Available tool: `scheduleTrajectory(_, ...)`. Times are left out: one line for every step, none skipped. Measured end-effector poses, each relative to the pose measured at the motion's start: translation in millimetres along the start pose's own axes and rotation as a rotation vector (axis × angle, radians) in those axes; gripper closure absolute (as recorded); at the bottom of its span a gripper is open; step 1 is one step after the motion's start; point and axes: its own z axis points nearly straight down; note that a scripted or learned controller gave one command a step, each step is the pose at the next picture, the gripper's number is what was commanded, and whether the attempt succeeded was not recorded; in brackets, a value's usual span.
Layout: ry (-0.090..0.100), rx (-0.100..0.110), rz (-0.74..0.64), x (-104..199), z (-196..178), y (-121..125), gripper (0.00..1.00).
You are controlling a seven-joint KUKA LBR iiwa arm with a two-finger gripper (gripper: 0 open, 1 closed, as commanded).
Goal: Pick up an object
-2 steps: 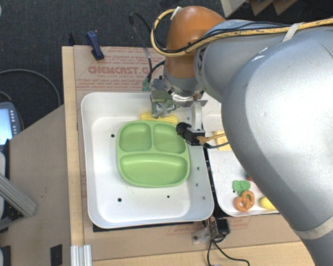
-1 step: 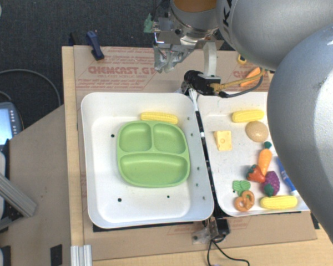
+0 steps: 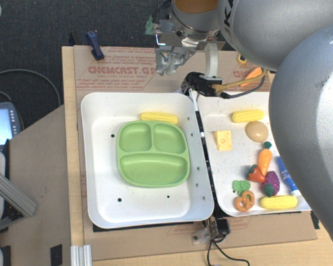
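While the grey arm fills the upper right, its gripper hangs above the surface just beyond the far rim of the left bin; nothing sits between its fingers, and whether they are apart or together I cannot tell. Left bin: green divided plate at centre, one yellow corn cob touching the plate's far edge. Right bin, beside the plate's bin: second corn cob at far side, tan egg near it, cheese wedge toward the plate, carrot, blue marker, purple grapes, pretzel, third corn cob at near rim.
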Motion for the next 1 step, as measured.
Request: scheduleTrajectory(0.001, 0.017, -0.004, 75.2, 122.6, -4.2, 1.00)
